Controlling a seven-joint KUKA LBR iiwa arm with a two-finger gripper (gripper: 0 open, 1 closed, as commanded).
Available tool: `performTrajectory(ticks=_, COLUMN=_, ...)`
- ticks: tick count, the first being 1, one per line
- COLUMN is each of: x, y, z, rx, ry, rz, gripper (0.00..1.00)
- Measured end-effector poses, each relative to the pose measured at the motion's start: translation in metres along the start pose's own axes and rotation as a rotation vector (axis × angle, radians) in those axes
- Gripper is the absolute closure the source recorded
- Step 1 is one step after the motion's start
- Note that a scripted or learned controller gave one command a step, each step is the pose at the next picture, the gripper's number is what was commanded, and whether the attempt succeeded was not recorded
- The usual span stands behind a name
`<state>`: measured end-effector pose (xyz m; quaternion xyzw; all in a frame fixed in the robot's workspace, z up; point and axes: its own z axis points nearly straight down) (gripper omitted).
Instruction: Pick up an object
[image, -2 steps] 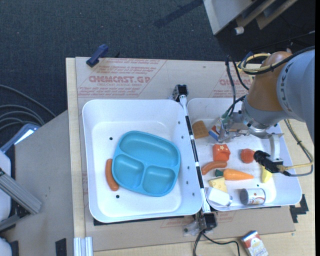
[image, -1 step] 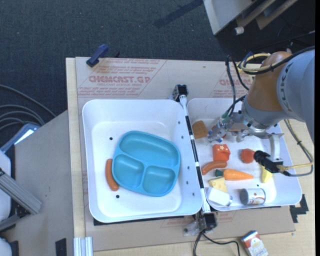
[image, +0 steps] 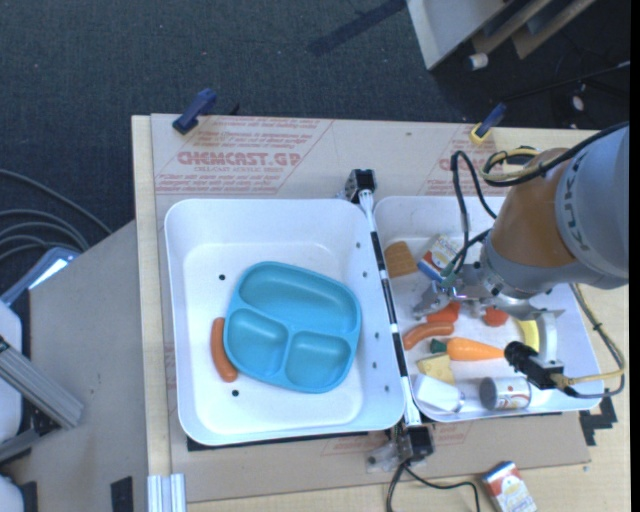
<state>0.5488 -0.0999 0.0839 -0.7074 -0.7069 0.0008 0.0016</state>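
Now we are hovering our gripper (image: 447, 290), finger state unclear, just above the orange sausage (image: 430, 328) lying crosswise.

You are looking at a robot lab. A big grey arm (image: 560, 220) works over white bins (image: 190, 300) clamped to a tabletop (image: 250, 160), with loose cables (image: 40, 230) nearby.

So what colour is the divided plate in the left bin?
Light blue; the divided plate shows clearly in the camera view.

Dark grey carpet floor (image: 90, 60) around a tan tabletop (image: 150, 300). Cables (image: 40, 215) loop at left. Pale wooden furniture (image: 500, 30) stands top right. Even, diffuse light.
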Motion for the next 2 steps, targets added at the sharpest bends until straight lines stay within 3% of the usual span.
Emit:
performTrajectory(ticks=1, x=0.0, y=0.001, z=-0.01, rx=-0.001, ry=0.0, rz=0.001, gripper=1.0)
performTrajectory(ticks=2, x=0.086, y=-0.02, z=-0.101, rx=-0.004, ry=0.001, rz=-0.003, gripper=1.0)
